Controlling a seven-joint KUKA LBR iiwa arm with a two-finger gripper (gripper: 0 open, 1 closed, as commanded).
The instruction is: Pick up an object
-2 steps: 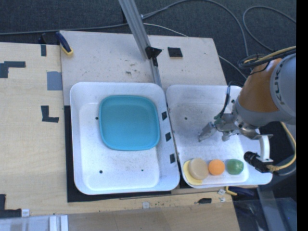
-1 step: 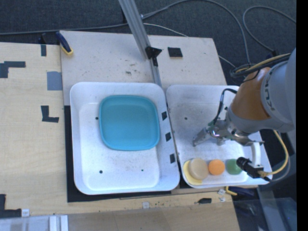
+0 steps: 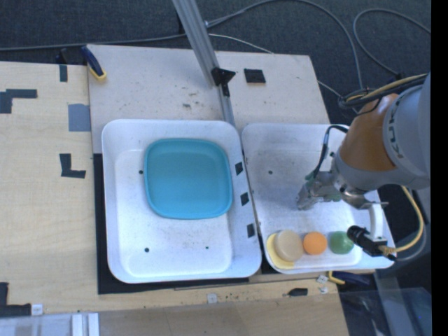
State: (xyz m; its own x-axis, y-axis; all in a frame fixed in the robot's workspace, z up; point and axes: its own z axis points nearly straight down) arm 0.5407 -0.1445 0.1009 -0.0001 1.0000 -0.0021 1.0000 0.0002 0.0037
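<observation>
- Nearest, three small pieces are sitting along the front wall of the right bin (image 3: pixel 280 135): a beige disc on a yellow plate (image 3: pixel 287 246), an orange ball (image 3: pixel 314 243), a green piece (image 3: pixel 340 242).
- Probably light, hard, slick toys; the ball is likely rolling away unless pinched across its middle.
- Just behind them, the gripper (image 3: pixel 308 196) is hanging low; jaw state: cannot tell.
- Beyond, left of that bin, the left bin (image 3: pixel 112 187) is holding a blue plate (image 3: pixel 187 178).
</observation>
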